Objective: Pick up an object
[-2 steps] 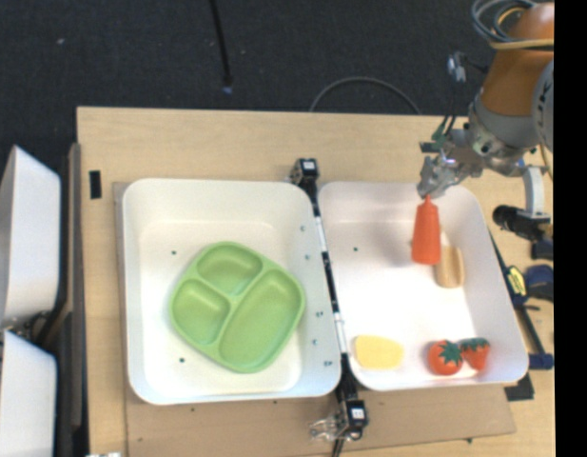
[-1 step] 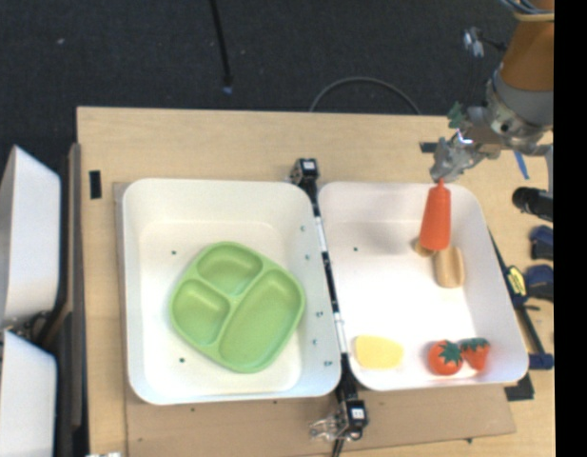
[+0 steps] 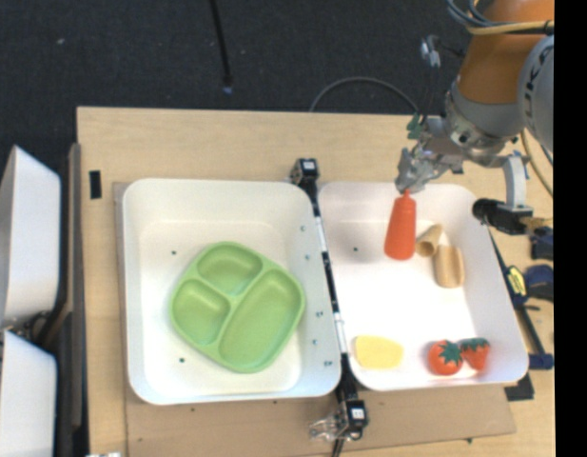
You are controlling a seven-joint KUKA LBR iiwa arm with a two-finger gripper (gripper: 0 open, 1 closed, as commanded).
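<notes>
Right bin [image 3: 364, 350] holds orange cone [image 3: 401, 228] under gripper [image 3: 411, 185]

Green plate [image 3: 238, 305], orange carrot [image 3: 401, 228] (yellow piece [image 3: 379, 352] nearby), white bins [image 3: 150, 208]
</notes>
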